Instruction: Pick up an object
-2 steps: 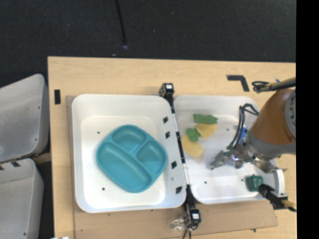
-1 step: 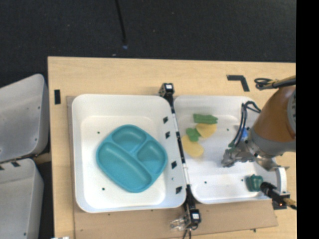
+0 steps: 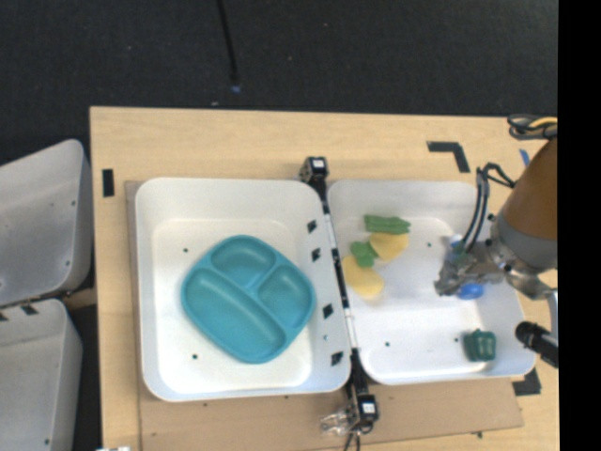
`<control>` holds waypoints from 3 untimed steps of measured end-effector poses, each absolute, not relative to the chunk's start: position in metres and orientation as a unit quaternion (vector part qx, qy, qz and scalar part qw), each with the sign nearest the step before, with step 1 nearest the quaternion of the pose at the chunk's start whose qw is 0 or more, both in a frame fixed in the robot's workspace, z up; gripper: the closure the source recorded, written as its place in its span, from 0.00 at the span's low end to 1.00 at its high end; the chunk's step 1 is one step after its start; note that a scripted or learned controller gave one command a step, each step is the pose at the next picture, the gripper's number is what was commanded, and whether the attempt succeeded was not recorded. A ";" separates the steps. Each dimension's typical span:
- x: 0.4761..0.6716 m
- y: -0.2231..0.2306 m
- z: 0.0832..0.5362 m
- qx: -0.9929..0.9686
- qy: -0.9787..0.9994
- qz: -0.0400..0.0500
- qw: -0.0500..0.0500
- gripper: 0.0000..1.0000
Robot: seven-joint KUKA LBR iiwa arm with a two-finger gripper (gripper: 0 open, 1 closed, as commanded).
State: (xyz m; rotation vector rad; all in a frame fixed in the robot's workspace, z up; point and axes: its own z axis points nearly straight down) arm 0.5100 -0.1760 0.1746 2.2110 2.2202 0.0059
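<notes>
one gripper point(image 3: 457, 281) low over right bin point(image 3: 413, 360)

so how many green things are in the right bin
3. A long green piece near the bin's back, a small green piece just below it among the yellow pieces, and a dark green one at the front right. The gripper may hide others.

Bench point(image 3: 235, 144): light wood top, black tape marks near the corners. Two white bins sit on it side by side, touching along the middle: left bin point(image 3: 150, 346), right bin point(image 3: 413, 372). Black clips at both ends of the seam.
</notes>
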 end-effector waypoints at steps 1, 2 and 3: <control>0.513 -0.179 0.218 0.706 0.708 0.002 0.003 1.00; 0.515 -0.180 0.245 0.706 0.709 0.001 0.002 1.00; 0.530 -0.138 0.238 0.705 0.709 0.000 0.001 1.00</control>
